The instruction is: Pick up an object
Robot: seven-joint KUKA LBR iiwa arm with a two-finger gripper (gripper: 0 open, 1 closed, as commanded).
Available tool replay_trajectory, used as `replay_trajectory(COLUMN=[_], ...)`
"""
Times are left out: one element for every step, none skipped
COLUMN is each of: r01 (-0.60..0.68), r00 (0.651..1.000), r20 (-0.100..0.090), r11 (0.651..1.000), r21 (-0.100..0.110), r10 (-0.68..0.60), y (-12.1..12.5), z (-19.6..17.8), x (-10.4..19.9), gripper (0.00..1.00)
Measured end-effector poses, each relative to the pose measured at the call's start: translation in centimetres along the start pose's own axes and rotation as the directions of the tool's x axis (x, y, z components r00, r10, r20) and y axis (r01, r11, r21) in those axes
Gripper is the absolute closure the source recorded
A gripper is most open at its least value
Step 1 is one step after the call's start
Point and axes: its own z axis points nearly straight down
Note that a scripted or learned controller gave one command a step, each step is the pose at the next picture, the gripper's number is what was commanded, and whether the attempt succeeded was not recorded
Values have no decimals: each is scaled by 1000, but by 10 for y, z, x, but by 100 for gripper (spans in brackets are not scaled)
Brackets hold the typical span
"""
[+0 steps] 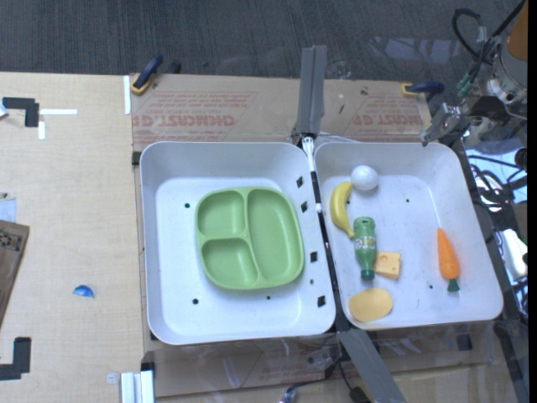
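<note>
The right bin [419,309] holds several items. A white ball [363,177] lies near its back wall, with a yellow banana [339,207] just left of it. A green bottle [365,246] lies below them, touching a yellow cheese wedge [388,264]. A flat yellow piece [370,306] rests at the front, and an orange carrot [448,256] lies by the right wall. My gripper [442,125] hangs above the bin's back right corner, apart from every item and holding nothing that I can see.
The left bin [168,309] carries a green three-part plate [249,238]. A grey divider post [312,91] stands behind the seam between the bins. Cables [491,187] trail along the right side. Cardboard [218,107] lies behind the bins.
</note>
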Motion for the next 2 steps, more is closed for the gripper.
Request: replay_trajectory(r01=[201, 363], r00=[980, 932], r20=[1, 1], r11=[980, 932], r21=[-1, -2], r10=[-201, -363], y=[15, -44], z=[26, 153], x=[11, -9], gripper=[0, 0])
